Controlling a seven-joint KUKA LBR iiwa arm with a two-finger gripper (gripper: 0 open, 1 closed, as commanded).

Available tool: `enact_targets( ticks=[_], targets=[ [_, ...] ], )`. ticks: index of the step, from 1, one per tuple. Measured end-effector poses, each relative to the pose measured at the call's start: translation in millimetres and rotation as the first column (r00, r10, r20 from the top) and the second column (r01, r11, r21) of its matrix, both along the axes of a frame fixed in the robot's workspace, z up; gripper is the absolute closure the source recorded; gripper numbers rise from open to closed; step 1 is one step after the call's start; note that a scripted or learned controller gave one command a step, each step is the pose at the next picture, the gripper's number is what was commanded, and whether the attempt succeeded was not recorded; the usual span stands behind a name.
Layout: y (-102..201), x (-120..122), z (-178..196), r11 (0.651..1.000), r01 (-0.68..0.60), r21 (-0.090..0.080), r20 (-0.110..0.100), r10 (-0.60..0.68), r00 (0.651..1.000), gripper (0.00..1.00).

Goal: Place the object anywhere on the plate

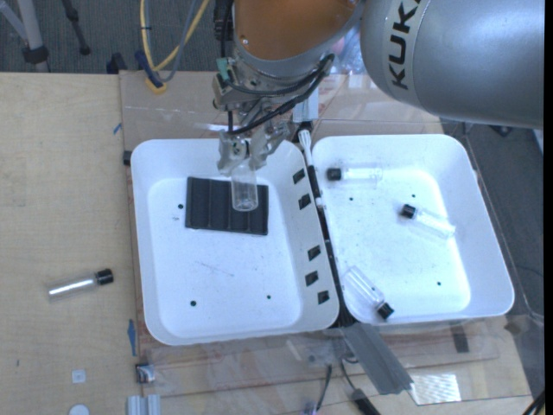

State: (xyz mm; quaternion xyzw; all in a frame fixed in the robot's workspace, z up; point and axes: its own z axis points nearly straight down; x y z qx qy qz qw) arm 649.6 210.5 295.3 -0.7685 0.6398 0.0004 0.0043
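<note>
- your claw (243,168) pinches a clear vial (244,193) upright, hanging it over the black plate (226,206) so a release lands it there.

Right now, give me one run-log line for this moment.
gripper: over left bin | clear vial: upright between jaws, above black plate | placement: not released

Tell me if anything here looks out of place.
One capped vial lies on the bench left of the left bin, outside both bins. The other loose vials lie in the right bin.
</note>
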Motion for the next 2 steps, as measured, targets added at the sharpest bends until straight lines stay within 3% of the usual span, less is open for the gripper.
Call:
enact_targets(
  ticks=[1,2],
  targets=[
    [-19.8,-26.6,128.2,0.968,-0.251,-0.002,0.001,0.251,0.968,1.00],
    [6.5,-136.2,-33.5,0.991,-0.133,-0.004,-0.005,0.133,0.991,1.00]
  ],
)
